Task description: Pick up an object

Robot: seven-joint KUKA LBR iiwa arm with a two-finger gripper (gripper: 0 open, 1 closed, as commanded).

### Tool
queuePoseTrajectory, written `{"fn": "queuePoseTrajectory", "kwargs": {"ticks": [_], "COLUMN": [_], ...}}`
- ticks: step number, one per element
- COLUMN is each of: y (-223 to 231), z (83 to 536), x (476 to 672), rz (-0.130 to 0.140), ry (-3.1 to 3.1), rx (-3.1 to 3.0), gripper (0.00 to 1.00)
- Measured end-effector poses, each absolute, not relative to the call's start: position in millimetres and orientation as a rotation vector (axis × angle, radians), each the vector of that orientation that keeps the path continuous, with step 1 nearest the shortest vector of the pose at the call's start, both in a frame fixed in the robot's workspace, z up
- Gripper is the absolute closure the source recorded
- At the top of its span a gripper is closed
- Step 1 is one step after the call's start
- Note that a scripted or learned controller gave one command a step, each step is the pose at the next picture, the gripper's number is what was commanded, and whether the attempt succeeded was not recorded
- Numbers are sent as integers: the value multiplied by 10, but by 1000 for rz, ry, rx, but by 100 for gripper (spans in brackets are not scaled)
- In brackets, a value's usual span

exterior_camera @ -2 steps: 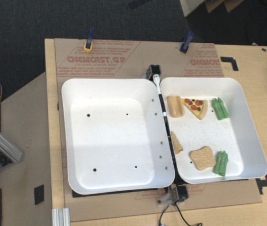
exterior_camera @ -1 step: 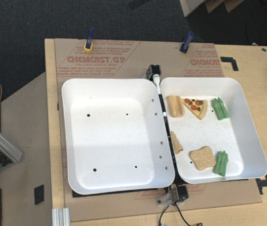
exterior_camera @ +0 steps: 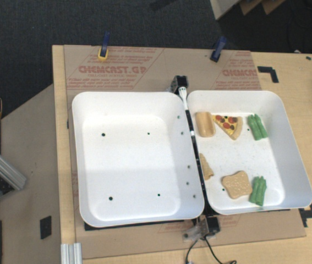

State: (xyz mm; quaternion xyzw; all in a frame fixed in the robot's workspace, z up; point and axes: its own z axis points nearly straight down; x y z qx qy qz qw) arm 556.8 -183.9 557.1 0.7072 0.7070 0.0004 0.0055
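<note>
Toast slice [exterior_camera: 236,184] lies nearest, front of right bin [exterior_camera: 288,147], touching green bean bundle [exterior_camera: 258,191]. Pizza slice [exterior_camera: 228,125], bread roll [exterior_camera: 204,124] sit further back. End effector state: cannot tell. Better choose isolated pizza slice, descend straight over center.

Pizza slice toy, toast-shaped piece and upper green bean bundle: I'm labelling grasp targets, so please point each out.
Triangular pizza slice toy [exterior_camera: 228,125], camera view, on its red-topped middle.
Tan toast-shaped piece [exterior_camera: 236,184], camera view, at its centre.
Upper green bean bundle [exterior_camera: 257,127], camera view, mid-length.
</note>
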Motion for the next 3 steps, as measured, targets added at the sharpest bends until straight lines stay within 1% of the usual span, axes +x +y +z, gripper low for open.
{"fn": "queuePoseTrajectory", "kwargs": {"ticks": [1, 3], "y": [-1838, -1835], "z": [5684, 5905], "x": [5574, 5587], "rz": [3, 6], "ry": [2210, 2203], "rx": [2209, 2200], "gripper": [100, 100]}}
